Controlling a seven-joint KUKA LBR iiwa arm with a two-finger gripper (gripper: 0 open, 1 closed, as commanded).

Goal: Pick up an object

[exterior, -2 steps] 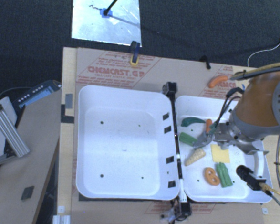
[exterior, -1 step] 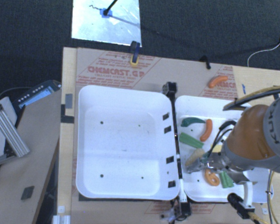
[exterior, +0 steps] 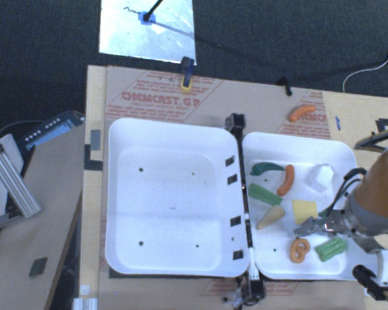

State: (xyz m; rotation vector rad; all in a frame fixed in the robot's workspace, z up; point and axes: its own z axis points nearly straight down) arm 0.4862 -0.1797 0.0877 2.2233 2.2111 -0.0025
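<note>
Grey two-finger gripper [exterior: 311, 227] sits low in the right white shallow bin [exterior: 343, 153]. Can't tell whether its jaws are spread or pressed together; nothing visibly pinched. Yellow cheese-like block [exterior: 304, 210] is just at its 12 o'clock, brown pretzel-shaped ring [exterior: 299, 250] at 6, light green ridged piece [exterior: 331, 249] at 4. Orange sausage [exterior: 285, 180] and dark green pepper [exterior: 268, 168] lie farther off at 11.

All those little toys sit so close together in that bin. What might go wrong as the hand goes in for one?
The hand sits low among crowded pieces: the yellow block, the pretzel and the green piece all lie close by, so it may nudge them or catch two at once. The pretzel and green piece also lie near the right bin's front wall, which could block a clean grip.
</note>
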